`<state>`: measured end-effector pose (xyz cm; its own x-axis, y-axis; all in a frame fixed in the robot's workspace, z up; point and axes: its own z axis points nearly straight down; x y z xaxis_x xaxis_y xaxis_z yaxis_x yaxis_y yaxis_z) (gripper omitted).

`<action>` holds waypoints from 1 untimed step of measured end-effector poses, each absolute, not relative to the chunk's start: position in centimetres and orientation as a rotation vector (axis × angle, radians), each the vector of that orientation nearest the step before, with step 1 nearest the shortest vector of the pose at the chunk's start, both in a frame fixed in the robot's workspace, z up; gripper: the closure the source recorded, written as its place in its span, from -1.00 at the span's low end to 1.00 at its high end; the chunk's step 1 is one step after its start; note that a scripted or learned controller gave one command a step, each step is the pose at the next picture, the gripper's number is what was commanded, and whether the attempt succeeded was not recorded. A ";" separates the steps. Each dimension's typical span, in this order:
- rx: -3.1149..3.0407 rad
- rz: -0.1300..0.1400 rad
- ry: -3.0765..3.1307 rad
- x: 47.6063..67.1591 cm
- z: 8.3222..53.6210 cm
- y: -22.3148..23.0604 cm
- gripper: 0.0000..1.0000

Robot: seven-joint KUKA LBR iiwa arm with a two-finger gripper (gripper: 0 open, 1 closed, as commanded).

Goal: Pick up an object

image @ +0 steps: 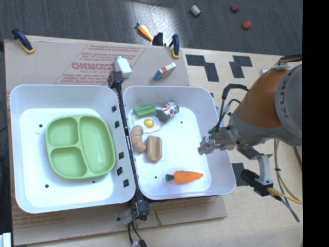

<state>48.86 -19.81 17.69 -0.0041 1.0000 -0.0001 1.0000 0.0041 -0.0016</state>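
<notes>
A bench [205,68] topped with printed cardboard [92,66] is seen, and two white bins are carried side by side on it: the left bin [20,153] and the right bin [218,163]. Behind the bins, a small red, white and blue block [164,72] is laid directly on the cardboard.

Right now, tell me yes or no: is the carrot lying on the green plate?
No. The carrot lies in the right bin, while the green plate sits in the left bin.
</notes>
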 end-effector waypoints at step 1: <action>-2.215 -0.002 -2.230 52.5 25.0 -15.5 1.00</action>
<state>52.50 -15.51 24.96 -0.0067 1.0000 -0.0001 1.0000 0.0067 0.0018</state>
